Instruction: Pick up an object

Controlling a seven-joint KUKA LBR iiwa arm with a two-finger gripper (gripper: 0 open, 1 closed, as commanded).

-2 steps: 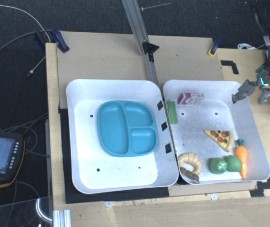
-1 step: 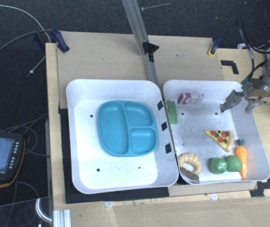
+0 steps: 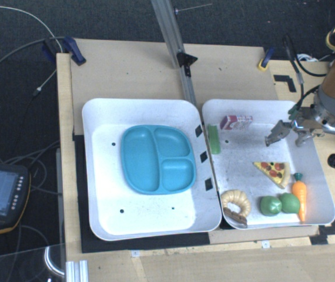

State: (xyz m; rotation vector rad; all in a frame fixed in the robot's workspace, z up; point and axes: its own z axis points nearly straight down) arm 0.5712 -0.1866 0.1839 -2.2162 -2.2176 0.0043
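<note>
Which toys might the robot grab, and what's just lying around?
For the job: gripper, pizza slice, carrot, green pepper, pastry, pink box, green block.
Lying about: blue tray, yellow pendant, cables.

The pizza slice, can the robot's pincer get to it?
Probably yes. The pizza slice lies flat in the right bin, nothing on top, and the pincer hangs just above it.

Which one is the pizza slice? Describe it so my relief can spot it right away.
Look in the right-hand white bin, below the gripper. The pizza slice lies flat in the bin's middle, above the green pepper and left of the carrot. It alone is a yellow triangle with red spots.
</note>
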